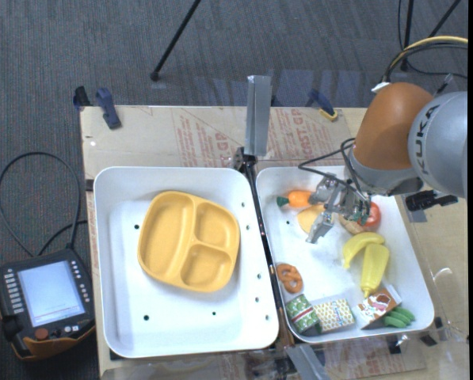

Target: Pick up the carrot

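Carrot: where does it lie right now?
The carrot lies in the right bin, near its upper-left corner, just left of the gripper, with the pretzel further down.

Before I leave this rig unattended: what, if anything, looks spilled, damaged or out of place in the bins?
Nothing stands out. The yellow divided plate lies flat in the left bin; the carrot and other toy food sit inside the right bin.
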`<state>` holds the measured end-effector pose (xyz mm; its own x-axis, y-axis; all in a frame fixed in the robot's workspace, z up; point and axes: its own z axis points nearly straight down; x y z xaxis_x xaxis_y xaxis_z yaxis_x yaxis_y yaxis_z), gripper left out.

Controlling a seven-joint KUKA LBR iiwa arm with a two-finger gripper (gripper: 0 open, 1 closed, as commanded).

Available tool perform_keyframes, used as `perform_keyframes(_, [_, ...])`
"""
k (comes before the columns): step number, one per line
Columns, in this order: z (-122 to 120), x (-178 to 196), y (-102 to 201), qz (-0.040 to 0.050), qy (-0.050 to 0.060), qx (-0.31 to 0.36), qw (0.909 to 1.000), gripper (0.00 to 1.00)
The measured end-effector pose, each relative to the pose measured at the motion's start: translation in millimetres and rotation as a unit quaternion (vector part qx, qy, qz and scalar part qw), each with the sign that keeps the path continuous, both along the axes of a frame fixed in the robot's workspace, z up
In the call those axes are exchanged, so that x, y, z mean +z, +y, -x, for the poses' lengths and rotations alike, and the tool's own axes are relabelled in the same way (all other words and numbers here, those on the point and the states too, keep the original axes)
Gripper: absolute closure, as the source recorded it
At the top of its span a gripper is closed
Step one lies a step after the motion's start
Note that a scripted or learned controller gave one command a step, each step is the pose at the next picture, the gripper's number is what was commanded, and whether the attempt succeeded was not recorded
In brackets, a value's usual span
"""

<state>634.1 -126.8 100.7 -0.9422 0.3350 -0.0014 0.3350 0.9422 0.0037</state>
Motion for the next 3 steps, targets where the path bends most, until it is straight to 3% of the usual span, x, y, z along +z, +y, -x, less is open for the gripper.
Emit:
perform_keyframes(1, [4.6, -13.9, 36.6, 0.0032, 0.007, -0.038, 0.9993, 0.0])
perform_keyframes(2, [3.5, -14.4, 42.2, 0.0014, 0.008, -0.112, 0.9937, 0.0])
perform_keyframes(3, [6.8, -13.8, 36.4, 0.0012, 0.003, -0.273, 0.9621, 0.0])
